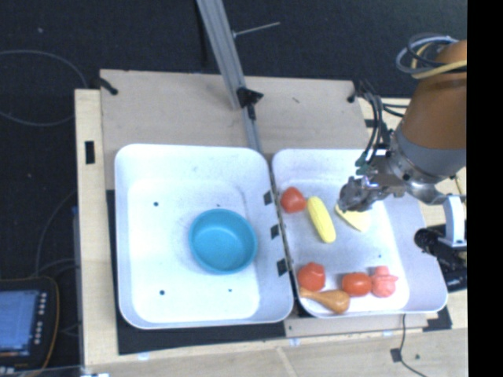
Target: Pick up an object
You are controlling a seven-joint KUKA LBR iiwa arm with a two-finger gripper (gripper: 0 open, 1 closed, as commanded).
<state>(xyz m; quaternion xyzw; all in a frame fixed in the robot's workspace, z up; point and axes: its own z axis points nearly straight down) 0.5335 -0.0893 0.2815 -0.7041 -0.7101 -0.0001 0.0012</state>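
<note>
My gripper [354, 203] hangs low over the middle of the right bin [409, 289], right above a pale yellow piece [355, 220] whose edge pokes out beneath it. To its left lies a yellow corn-like cob [321, 219] and a small red tomato [292, 200]. Along the bin's front edge sit a red pepper [311, 276], a tan pear-shaped piece [328, 299], a red-orange fruit [356, 283] and a pink piece [383, 282]. Whether the gripper touches the pale yellow piece is unclear.
A blue bowl [223, 239] sits in the left bin [141, 203]. A grey metal post [224, 45] slants down from the top to the divide between the bins. A small screen [23, 316] stands at the lower left, off the bench.
</note>
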